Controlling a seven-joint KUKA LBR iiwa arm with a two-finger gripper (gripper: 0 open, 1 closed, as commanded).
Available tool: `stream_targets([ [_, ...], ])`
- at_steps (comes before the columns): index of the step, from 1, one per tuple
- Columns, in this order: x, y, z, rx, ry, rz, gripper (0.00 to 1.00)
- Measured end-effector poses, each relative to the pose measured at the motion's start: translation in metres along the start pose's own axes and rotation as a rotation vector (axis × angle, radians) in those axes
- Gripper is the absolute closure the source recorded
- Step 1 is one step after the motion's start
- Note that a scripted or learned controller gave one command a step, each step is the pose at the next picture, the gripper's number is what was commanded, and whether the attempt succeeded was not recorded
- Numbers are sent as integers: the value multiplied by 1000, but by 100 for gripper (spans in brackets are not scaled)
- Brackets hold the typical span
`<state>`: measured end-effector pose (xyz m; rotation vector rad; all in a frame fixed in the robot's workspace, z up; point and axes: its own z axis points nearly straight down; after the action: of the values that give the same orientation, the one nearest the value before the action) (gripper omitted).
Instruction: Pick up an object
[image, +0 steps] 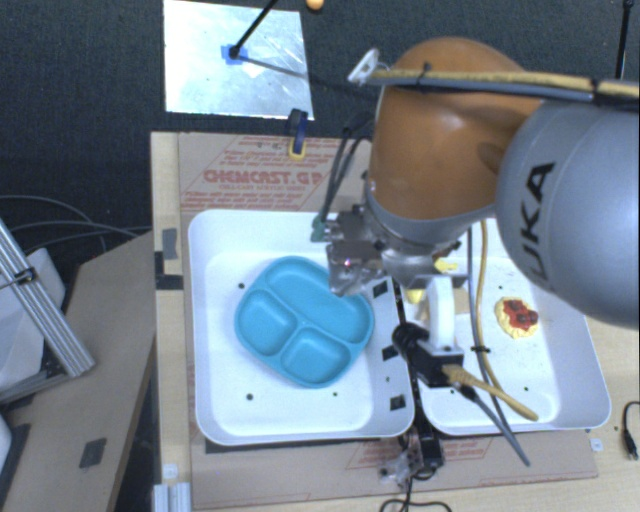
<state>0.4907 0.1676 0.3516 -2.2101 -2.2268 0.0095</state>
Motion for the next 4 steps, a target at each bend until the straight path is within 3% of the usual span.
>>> stream_targets([
  [1, -34, -5, 79, -1, -1, 10, 100],
  [2, -43, 40, 180, -3, -1, 9, 100],
  [3, 33, 32, 5, -26, 12, -5, 100],
  [4, -20, 38, 149, 4, -4, 13, 100],
])
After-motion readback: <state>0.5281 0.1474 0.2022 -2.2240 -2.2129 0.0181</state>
